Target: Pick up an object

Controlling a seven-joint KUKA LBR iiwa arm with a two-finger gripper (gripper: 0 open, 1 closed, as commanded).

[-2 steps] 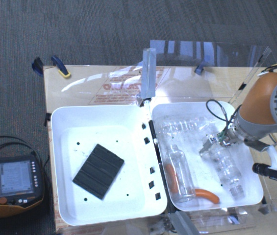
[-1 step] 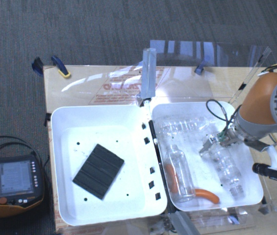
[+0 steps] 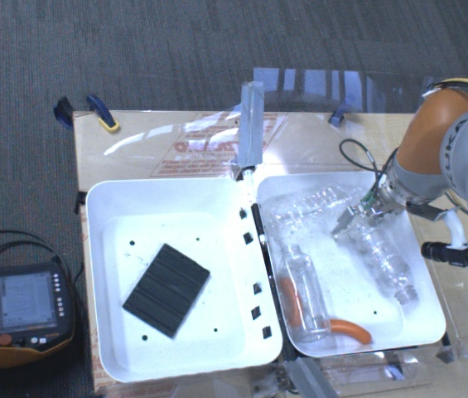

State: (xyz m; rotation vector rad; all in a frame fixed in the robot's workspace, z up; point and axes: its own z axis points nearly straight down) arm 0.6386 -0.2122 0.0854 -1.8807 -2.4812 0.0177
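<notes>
Hovering over the right white bin [image 3: 432, 326], the gripper [image 3: 354, 220], grip state unclear, should centre squarely on one clear plastic bottle [image 3: 387, 264] before closing.

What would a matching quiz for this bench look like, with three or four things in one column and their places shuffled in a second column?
Things:
1. black ridged pad
2. clear bottle
3. gripper
4. control pendant

Places:
A. floor beside the bench
B. left bin
C. over the right bin's far half
D. right bin, near its inner wall

Pairs: 1-B, 2-D, 3-C, 4-A
</notes>
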